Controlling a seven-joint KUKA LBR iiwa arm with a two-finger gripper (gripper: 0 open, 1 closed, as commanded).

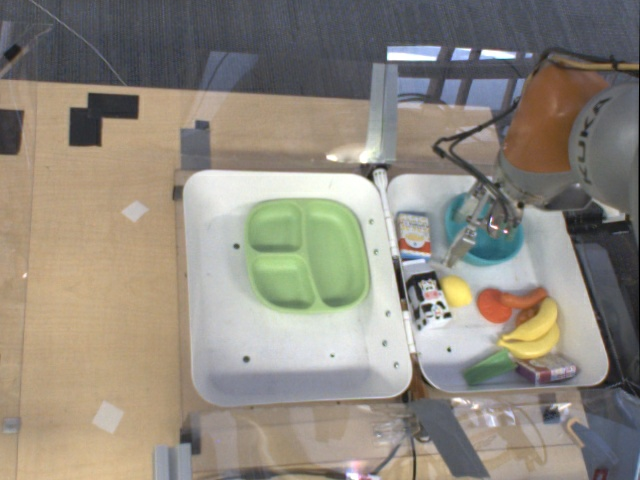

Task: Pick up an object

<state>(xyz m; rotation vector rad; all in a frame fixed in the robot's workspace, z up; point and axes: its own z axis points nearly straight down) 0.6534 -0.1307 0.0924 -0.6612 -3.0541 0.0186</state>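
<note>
Hand (463, 240) over blue bowl (492, 245), right bin (580, 278).

The arm (575, 138) runs off the right edge; its end effector (478, 230) covers part of the blue bowl (497, 245), fingers perhaps blurred.

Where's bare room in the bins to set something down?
Left bin: a bare floor strip all round the green tray, widest along its near edge. Right bin is crowded: cartons, lemon, banana and blue bowl under the gripper.
</note>
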